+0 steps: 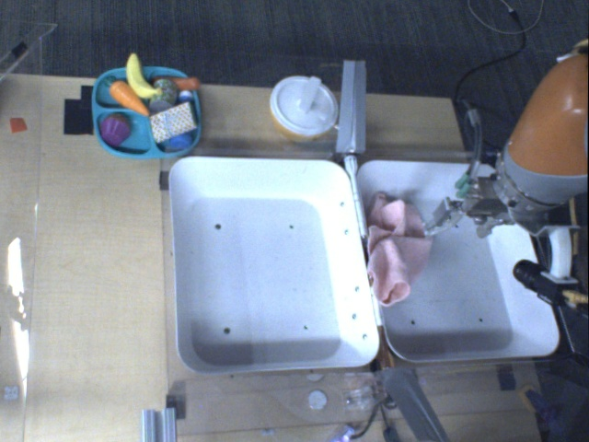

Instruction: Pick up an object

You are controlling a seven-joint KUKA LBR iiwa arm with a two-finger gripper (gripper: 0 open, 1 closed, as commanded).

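Our gripper [440,219] touches the pink cloth [394,250] bunched against the right bin [479,325]'s left wall; we cannot tell its grasp

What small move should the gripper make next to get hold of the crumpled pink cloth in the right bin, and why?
Probably a short push further toward the crumpled pink cloth, then close. The gripper sits at the cloth's upper right edge inside the right white bin, and no fabric shows between its fingers, so there is no visible hold yet.

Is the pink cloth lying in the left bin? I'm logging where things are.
No, the pink cloth lies in the right bin, against its left wall.
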